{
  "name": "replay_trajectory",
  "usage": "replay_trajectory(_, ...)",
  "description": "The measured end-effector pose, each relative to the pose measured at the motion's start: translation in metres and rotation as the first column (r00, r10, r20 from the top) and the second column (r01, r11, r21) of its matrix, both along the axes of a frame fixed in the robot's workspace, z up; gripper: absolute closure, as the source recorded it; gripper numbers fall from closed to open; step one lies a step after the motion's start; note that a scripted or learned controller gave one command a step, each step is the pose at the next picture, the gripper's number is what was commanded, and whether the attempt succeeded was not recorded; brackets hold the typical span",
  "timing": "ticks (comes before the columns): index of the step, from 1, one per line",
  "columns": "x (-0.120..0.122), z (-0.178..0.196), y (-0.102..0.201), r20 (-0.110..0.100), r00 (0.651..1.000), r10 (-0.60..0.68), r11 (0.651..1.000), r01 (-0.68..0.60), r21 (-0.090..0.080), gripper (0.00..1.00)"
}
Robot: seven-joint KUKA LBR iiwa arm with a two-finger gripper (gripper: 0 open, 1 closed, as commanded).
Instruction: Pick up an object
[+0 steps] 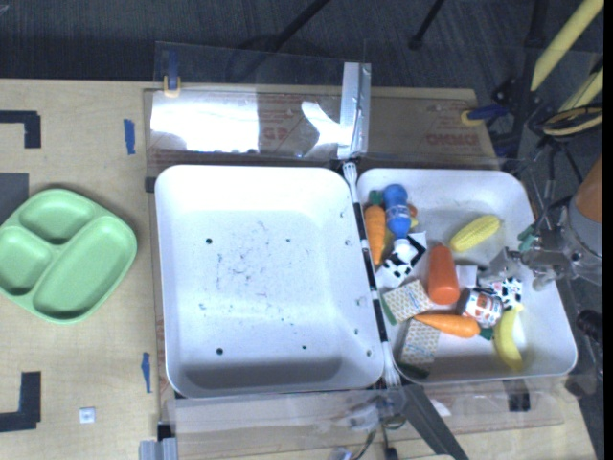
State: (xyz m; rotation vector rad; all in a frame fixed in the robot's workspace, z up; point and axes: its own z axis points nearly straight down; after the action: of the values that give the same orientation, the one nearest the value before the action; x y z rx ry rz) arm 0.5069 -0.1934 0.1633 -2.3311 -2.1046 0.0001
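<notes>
The wooden bench (77,113) takes up most of what I can see, and on it the left white bin (259,276) is the biggest thing, with only faint scuffs and a few dark dots on its floor. Touching it along a shared edge is the right white bin (450,192), crowded with toys toward its left and near side. Behind the bins stands a clear plastic sheet (249,113) with a bright reflection, and well off to the left on the bench sits a green divided plate (65,254). At the right edge, the gripper (541,257) hangs over the right rim of the right bin; I cannot tell how its fingers stand, and I see nothing between them. Inside that bin, an orange cylinder (442,274) lies near the middle, a yellow corn cob (475,232) just behind it to the right, and a carrot (375,230) runs along the left wall. A second carrot (446,325) lies near the front, a banana (509,338) at the front right corner, a black-and-white cow toy (403,259) beside the first carrot, a waffle-like square (406,301) below it, and a blue toy (395,199) at the back.
</notes>
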Motion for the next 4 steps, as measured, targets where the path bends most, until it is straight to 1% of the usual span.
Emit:
replay_trajectory(1, 0.022, -0.046, -0.006, 0.026, 0.994, 0.107, 0.994, -0.107, -0.007, 0.0)
replay_trajectory(2, 0.058, 0.049, -0.025, 0.003, 0.975, 0.223, 0.975, -0.223, -0.002, 0.0)
replay_trajectory(3, 0.074, -0.065, -0.02, 0.009, 0.956, 0.293, 0.956, -0.293, 0.007, 0.0)
replay_trajectory(4, 0.074, -0.055, -0.022, 0.009, 0.957, 0.291, 0.957, -0.292, 0.001, 1.0)
